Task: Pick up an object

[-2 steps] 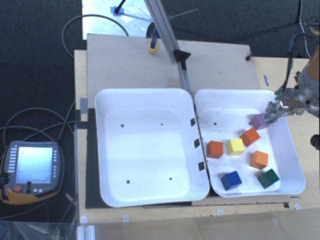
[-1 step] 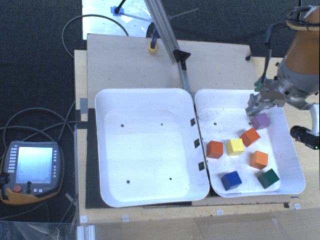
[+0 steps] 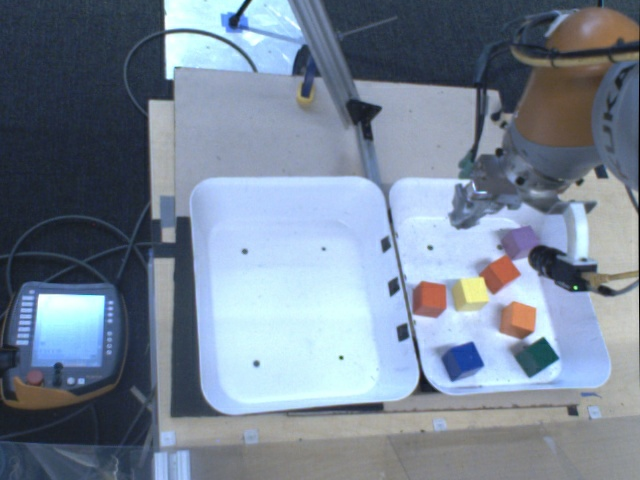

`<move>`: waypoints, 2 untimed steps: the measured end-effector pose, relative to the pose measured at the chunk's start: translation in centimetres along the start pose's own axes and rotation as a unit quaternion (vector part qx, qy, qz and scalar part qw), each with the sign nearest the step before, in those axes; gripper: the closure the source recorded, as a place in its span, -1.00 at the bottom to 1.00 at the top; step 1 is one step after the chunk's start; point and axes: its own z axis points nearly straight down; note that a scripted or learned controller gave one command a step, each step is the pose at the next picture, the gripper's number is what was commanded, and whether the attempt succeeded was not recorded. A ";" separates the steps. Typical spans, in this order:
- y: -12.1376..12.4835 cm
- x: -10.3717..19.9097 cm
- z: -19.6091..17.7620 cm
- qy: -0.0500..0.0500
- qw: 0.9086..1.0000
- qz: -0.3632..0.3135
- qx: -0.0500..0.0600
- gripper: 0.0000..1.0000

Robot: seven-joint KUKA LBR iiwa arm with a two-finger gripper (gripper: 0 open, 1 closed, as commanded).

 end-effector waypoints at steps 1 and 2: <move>2.7 3.9 1.6 0.000 1.000 0.000 -0.001 1.00; 4.9 8.3 3.4 0.000 1.000 0.000 -0.001 1.00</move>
